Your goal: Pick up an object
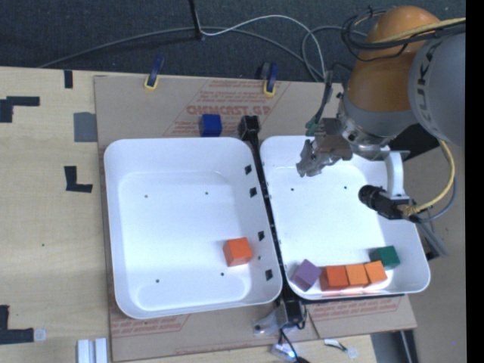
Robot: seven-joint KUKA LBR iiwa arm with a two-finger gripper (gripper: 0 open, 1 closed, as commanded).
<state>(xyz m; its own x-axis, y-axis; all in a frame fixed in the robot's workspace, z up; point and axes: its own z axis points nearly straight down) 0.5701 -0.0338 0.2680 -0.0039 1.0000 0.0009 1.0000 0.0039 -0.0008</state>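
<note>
Blocks [348, 275] well below end effector [311, 165]

Lighting was even and fairly bright; the white bins [181, 157] looked a bit blown out, everything slightly soft, shadows faint.
</note>
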